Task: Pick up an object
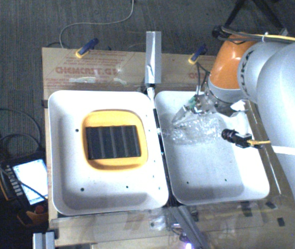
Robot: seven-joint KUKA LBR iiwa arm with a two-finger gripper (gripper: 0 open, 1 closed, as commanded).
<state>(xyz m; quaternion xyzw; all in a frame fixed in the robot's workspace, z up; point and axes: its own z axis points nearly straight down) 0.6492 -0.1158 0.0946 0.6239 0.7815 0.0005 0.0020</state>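
Two bins: a left bin (64, 139) and a right bin (225, 180) sit side by side on the bench, seen from the one camera above.
Left bin: it holds a yellow tray (115, 140) with dark slats, lying flat near the middle, its long side running across the bin.
Right bin: a crumpled clear wrapper (194, 127) lies in the upper part, close to the wall shared with the left bin.
Arm: it (271, 82) comes in from the right, its orange band over the right bin's upper right corner.
Gripper: it (203, 104) hangs just above the wrapper's upper edge, at the bin's far end.
Grip state: I cannot tell whether it is parted or closed; the wrist and the shiny plastic blur together there.
Held or not: nothing can be made out between its tips, so I would not call the wrapper picked.
Key relation: the wrapper lies directly below and slightly toward the left bin from the gripper, spreading toward the bin's centre.
Nearer thing: the wrapper is right beneath it; the tray is well apart, across the divider.
Judgement: a short drop looks enough for the wrapper, though thin plastic may slip.
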